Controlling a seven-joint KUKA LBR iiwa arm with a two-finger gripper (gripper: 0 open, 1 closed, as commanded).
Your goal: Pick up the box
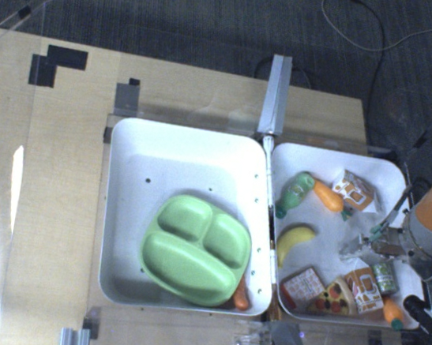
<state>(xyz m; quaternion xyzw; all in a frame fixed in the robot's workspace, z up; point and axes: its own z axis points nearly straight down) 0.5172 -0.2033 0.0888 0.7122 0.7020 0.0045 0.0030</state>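
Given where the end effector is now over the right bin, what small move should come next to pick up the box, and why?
Probably a short move toward the bin's near-left corner. The end effector sits above bare floor of the right bin, while the box lies low and left of it, beside a banana. It holds nothing yet.

Robotics lab — wooden bench with paired white bins, loose cable on dark carpet.
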